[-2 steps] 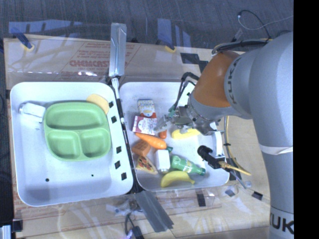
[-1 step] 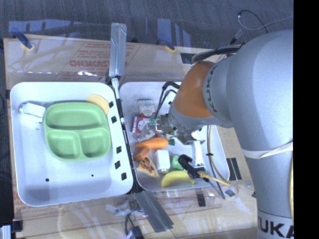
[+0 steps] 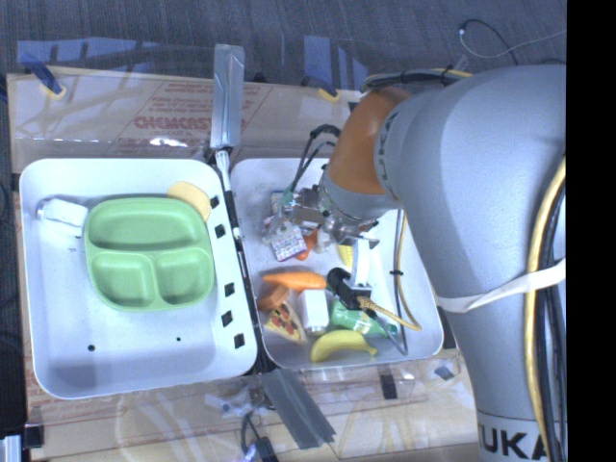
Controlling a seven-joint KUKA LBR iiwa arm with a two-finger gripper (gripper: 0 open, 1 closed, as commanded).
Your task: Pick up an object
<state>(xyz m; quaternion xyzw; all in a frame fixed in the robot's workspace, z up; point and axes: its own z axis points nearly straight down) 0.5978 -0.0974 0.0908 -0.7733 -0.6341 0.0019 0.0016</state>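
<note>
At centre frame, the two-finger gripper [image 3: 287, 227] hangs over the right white plastic bin [image 3: 248, 183], above a small printed packet [image 3: 288, 245]; I cannot tell its closure.

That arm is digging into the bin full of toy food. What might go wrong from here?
The right bin is crowded: the carrot, pizza slice and banana lie close together, so the gripper may nudge neighbours or pinch two things. The small card-like item beneath it looks flat and may slip out.
</note>
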